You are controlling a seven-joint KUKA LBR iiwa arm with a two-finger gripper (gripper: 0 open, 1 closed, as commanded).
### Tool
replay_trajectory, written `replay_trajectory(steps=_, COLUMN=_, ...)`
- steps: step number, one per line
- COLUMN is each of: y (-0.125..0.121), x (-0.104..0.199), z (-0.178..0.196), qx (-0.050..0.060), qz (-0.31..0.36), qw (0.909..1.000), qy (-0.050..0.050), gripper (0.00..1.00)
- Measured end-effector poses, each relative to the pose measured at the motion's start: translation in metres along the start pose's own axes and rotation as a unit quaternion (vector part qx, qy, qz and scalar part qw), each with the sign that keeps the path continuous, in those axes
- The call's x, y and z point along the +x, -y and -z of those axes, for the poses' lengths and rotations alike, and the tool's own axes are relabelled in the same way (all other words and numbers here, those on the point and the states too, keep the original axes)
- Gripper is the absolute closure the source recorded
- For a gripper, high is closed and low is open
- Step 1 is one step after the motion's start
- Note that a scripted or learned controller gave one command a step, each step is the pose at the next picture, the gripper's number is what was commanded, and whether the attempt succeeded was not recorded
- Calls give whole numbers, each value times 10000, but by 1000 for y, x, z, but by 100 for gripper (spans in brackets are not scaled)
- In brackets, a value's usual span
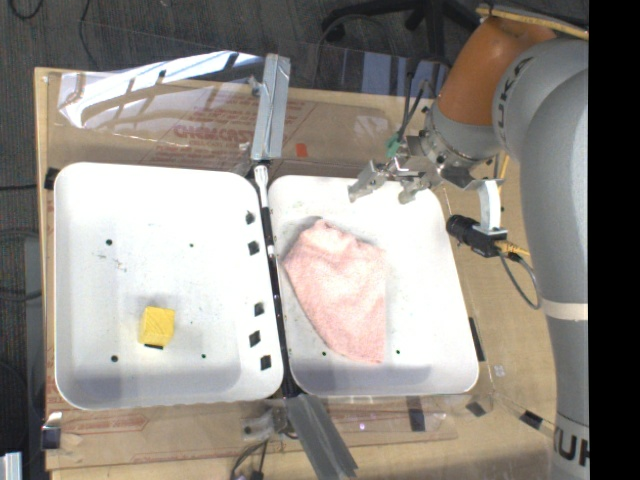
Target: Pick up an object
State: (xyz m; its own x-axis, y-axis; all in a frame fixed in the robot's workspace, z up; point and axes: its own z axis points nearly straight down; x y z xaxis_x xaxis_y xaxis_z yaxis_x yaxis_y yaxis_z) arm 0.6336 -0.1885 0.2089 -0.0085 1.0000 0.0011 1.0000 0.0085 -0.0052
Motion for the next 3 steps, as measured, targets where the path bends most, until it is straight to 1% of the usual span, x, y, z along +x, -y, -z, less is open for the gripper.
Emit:
replay_trajectory(steps=1, y=19, x=81, z=-117, qx=-12, qz=58, qw=10000, qy=12, gripper=0)
replay_trajectory(steps=2, y=19, x=81, z=-107, qx=-5, qz=81, qw=10000, qy=8, gripper=100)
replay_trajectory(steps=3, y=30, x=118, z=-17, qx=-13, qz=-154, qw=9999, qy=2, gripper=100)
